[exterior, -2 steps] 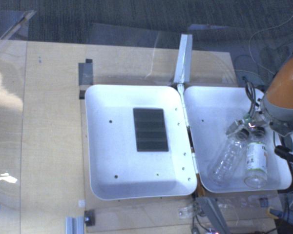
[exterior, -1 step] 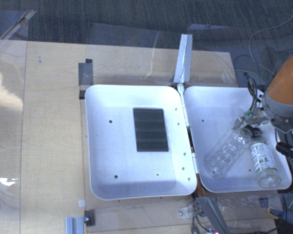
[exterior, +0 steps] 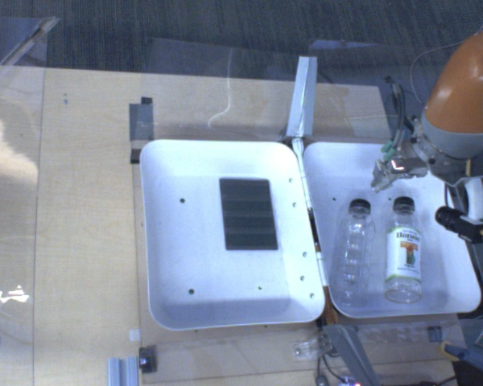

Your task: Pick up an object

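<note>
End effector (exterior: 389,170) above the right bin (exterior: 330,175), near two bottles.

A clear unlabelled bottle (exterior: 354,252) and a labelled clear bottle (exterior: 403,254) are seen lying side by side in the right bin, caps toward the far wall. A dark ridged rectangular block (exterior: 248,213) is seen in the left bin (exterior: 169,240). Whether the end effector is spread cannot be told.
</note>
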### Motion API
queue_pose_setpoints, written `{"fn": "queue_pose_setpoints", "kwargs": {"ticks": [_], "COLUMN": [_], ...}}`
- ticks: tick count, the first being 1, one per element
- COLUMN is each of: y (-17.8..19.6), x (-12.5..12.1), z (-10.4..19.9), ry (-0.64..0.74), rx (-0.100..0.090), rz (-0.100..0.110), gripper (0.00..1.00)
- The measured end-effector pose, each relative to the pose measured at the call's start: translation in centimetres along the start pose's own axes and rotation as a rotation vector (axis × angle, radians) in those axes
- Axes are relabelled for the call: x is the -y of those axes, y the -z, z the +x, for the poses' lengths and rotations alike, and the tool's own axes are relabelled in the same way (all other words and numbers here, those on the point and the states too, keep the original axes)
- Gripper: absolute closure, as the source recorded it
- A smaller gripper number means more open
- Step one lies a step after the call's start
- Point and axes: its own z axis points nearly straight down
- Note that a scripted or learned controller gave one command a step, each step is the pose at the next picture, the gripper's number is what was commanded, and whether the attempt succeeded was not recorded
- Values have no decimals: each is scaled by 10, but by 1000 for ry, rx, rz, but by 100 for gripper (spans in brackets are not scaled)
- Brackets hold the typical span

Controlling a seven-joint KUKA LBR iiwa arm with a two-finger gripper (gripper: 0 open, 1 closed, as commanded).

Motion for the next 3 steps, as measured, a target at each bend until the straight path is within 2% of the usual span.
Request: {"fn": "queue_pose_setpoints", "kwargs": {"ticks": [1, 2, 3], "y": [0, -118, -106], "x": [0, -5, -7], "z": [0, -25, -24], "ry": [0, 8, 10], "rx": [0, 0, 1], "rz": [1, 3, -3], "gripper": [0, 0, 100]}}
